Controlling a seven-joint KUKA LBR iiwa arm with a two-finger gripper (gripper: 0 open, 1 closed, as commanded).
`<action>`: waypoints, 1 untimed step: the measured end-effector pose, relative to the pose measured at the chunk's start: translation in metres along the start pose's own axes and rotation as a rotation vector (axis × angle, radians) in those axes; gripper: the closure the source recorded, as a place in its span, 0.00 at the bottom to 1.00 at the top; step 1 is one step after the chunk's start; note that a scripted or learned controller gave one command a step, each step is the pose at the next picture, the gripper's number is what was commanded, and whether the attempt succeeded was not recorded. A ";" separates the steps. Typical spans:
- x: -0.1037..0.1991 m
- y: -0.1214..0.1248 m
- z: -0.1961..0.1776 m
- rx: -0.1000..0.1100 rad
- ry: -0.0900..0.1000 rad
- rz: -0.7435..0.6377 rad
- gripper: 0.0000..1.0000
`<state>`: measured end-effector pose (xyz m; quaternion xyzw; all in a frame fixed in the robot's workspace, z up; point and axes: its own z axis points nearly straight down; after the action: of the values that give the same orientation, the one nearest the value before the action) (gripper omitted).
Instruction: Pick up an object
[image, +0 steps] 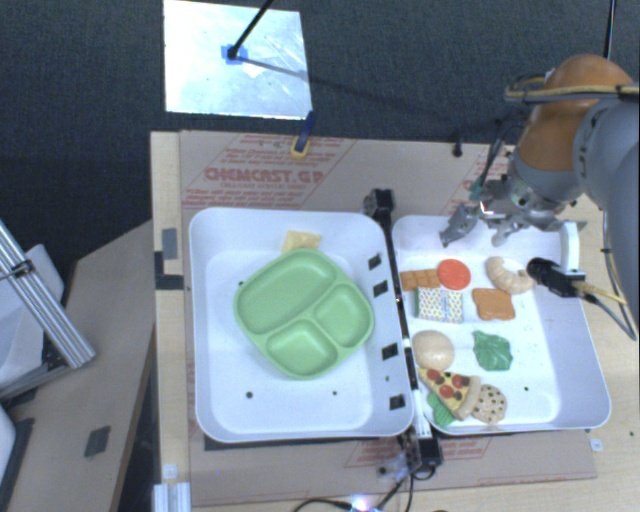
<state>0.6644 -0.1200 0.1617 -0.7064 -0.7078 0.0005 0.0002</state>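
- Two shallow white bins sit side by side on the surface; the right bin (575, 375) holds a scatter of toy food, the left bin (215, 300) a green divided plate (305, 315) and a small yellow piece (300, 241).
- Nearest the jaws (482, 229) lie an orange-red disc (453, 274), like a tomato slice, and a pale croissant (508, 276) — either looks a fair pick.
- By my judgement both are light, stiff plastic, smooth and likely slippery; the disc lies flat, so its edges offer little, while the plump croissant suits a pinch across its middle.
- Further down lie a checkered block (441, 304), a toast piece (493, 304), a green leaf (492, 351), an egg-like ball (433, 349), a pizza slice (451, 388) and a cookie (489, 403).
- The jaws hover over the right bin's far edge — spread apart, holding nothing.
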 end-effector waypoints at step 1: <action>0.000 -0.006 0.060 0.001 0.000 0.001 0.00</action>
<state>0.6581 -0.1199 0.1013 -0.7066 -0.7076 0.0006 0.0006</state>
